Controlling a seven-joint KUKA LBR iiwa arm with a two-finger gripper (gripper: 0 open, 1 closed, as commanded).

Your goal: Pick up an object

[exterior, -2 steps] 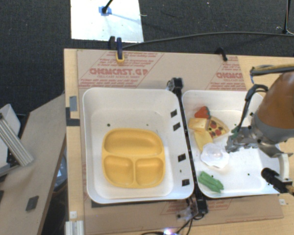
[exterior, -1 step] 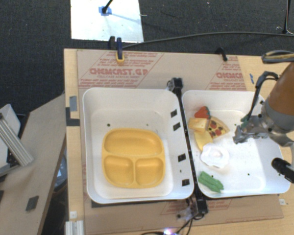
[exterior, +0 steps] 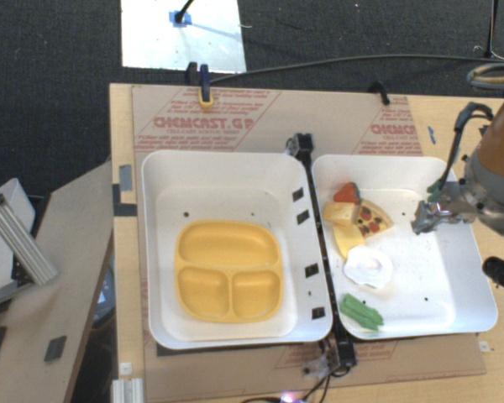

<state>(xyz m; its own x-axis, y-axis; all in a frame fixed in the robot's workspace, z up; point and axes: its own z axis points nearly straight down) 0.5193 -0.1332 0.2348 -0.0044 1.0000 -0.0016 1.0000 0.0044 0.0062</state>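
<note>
**Toy food sits in the right bin, gripper hovers at its 3 o'clock side**

Nearest you, a green pea pod (exterior: 361, 311) lies at about 7 o'clock in the right bin (exterior: 454, 309), close to the front wall. Just beyond it you see a white fried egg (exterior: 369, 268), and touching that, toward 11 o'clock, a pale yellow cheese wedge (exterior: 345, 238). Next comes a pizza slice (exterior: 370, 218) with red spots, beside another yellow piece (exterior: 338, 212), and a red strawberry-like piece (exterior: 346, 193) lies furthest back in that cluster.

Look to 3 o'clock of the pizza: the gripper (exterior: 423, 222) hangs over bare bin floor, apart from all the food. You cannot tell from this angle how its jaws stand, and nothing shows between them.

At 9 o'clock, the left bin (exterior: 164, 183) holds a yellow divided plate (exterior: 229, 269) with three compartments.

At 12 o'clock, past both bins, a blue clamp (exterior: 204, 82) grips the board edge.
</note>
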